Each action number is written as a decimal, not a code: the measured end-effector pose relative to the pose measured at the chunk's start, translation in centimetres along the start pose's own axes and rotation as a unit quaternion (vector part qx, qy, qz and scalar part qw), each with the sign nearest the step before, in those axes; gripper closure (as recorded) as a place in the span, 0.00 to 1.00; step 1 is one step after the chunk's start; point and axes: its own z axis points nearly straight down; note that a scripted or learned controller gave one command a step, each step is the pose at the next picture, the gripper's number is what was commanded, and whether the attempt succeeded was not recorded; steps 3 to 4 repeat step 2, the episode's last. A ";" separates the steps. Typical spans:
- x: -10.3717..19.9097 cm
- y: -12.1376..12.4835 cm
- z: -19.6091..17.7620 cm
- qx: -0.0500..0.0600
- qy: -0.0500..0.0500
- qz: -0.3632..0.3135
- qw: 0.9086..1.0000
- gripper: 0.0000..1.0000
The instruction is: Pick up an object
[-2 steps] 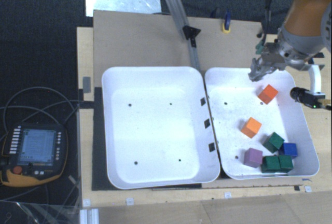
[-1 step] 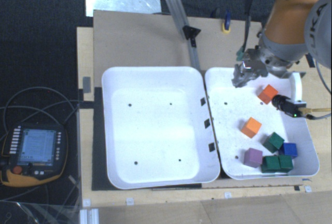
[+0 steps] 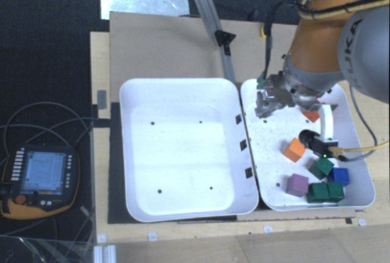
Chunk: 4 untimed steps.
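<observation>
Mostly the blocks sit toward the front right of the right bin [image 3: 268, 158]. The orange block [image 3: 294, 150] lies apart from the others, nearest the bin's middle, turned so a corner points to the front. It looks about as wide as it is long, so it has no clear long axis. The purple block [image 3: 297, 184] sits in front of it, near the front wall. To the right, a green block [image 3: 321, 167] and a blue block [image 3: 339, 175] are close together, both turned at an angle. The front green block [image 3: 317, 193] lies by the front wall with its long axis along that wall; it may be two pieces side by side. A red block [image 3: 311, 114] shows partly, further back, under the wrist.

The gripper [image 3: 266, 103] hangs over the back left of this bin, well apart from the orange block. Whether it is parted or closed cannot be told, and nothing shows in it.

The left bin [image 3: 183, 152] stands against the right one, with small dark spots on its floor.
</observation>
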 end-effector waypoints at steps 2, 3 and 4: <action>9.0 -5.6 -0.5 -0.001 0.000 -0.001 1.000 1.00; 9.0 -5.6 -0.5 -0.001 0.000 -0.001 1.000 1.00; 9.0 -5.6 -0.5 -0.001 0.000 -0.001 1.000 1.00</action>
